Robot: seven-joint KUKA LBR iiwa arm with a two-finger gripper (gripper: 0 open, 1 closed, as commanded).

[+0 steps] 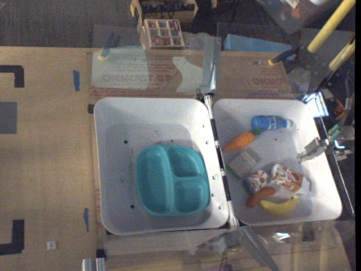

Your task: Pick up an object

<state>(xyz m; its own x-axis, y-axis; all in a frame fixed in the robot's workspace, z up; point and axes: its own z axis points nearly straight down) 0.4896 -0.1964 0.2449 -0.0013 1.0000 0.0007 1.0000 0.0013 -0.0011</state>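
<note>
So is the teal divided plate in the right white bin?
No, the teal divided plate lies in the left white bin.

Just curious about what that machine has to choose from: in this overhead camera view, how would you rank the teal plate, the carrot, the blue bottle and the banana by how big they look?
1. Teal divided plate, by far the largest.
2. Blue bottle, carrot and banana look too alike in length to rank.
</note>
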